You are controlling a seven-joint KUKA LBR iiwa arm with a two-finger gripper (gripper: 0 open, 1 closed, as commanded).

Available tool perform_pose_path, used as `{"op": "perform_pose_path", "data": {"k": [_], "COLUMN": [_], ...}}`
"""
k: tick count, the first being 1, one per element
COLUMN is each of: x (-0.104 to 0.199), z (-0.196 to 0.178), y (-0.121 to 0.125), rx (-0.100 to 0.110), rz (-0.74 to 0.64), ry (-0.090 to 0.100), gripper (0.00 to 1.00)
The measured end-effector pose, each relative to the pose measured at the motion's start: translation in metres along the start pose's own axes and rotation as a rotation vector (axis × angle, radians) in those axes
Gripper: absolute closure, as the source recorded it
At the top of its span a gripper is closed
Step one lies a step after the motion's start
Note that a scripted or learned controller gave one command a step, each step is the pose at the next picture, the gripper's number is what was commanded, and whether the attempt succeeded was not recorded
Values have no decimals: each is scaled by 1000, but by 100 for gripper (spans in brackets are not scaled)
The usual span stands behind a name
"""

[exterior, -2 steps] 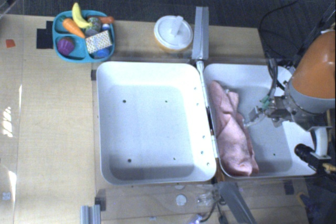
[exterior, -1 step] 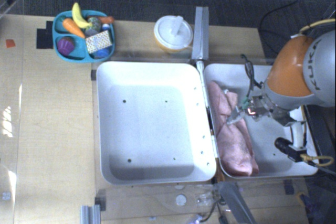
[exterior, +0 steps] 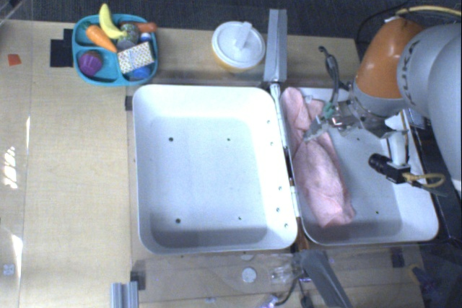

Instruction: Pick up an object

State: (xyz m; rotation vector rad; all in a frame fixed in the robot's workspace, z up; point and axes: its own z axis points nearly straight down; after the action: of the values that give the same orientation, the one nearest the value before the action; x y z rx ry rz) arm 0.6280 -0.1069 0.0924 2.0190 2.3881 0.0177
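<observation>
Camera view. The gripper (exterior: 317, 128) sits low in the right bin (exterior: 404, 220), at the upper part of a pink cloth (exterior: 321, 169). Its tip is at or on the cloth's right edge; whether it is apart or together cannot be told from this angle, and no fabric is visibly between them. The grey arm (exterior: 433, 76), with its orange band (exterior: 382, 61), enters from the right and covers the bin's upper right portion.

The pink cloth lies bunched in a long strip along the left wall of the right bin, running from the top end nearly to the bottom end. It rests on the bin floor.

The left bin (exterior: 209, 169) stands just beside the right one, the two walls touching along the centre divide.

On the tabletop (exterior: 65, 177) beyond the bins, a blue compartment tray (exterior: 112, 76) holds toy food, including a banana (exterior: 110, 23) and a carrot (exterior: 99, 37). A white lidded cup (exterior: 238, 45) stands near the top edge of the left bin. Both are well apart from the gripper.
</observation>
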Motion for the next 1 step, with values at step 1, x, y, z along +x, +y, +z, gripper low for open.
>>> {"op": "perform_pose_path", "data": {"k": [1], "x": [3], "z": [-1], "y": [-21], "rx": [-5], "rz": [-61], "ry": [-2], "gripper": [0]}}
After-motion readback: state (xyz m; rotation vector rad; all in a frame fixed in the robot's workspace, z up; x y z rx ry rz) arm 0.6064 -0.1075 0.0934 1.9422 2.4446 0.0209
